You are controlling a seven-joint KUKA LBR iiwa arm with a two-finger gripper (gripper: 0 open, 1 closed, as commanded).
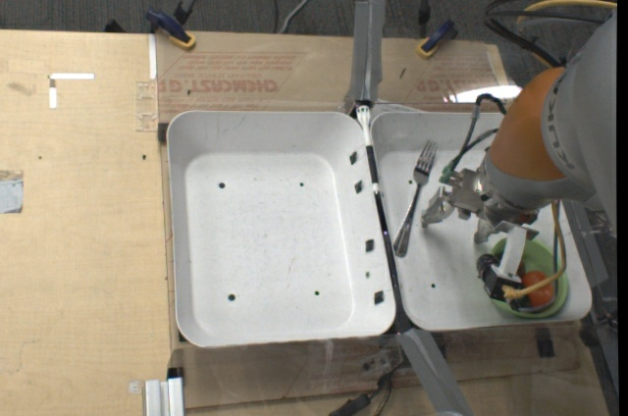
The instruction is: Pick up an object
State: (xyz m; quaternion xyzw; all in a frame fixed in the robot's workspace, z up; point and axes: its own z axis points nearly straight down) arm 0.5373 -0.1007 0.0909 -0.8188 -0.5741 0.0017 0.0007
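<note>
From above the bench, everything of interest sits in the right-hand shallow white plastic bin (432, 301). A slim silver metal fork (414, 198) lies flat along that bin's left side, tines toward the far wall and handle running down to the near-left, close to the divider with the left-hand shallow white bin (265, 228). In the right bin's near-right corner rests a small green plastic bowl (545, 296) with something orange-red inside, too small to name. The fork looks light, rigid and slick, and it lies so low that I'd judge the middle of the handle the best place to pinch, across its narrow width. The bowl looks light too, its rim offering a lip. The grey arm with its orange band (525, 134) comes in over the right bin's right wall, wrist bent downward, with the two-finger gripper (461, 206) low over the bin floor between fork and bowl, just beside the fork's handle. Whether it is spread or closed I cannot tell, and I see nothing held.
</note>
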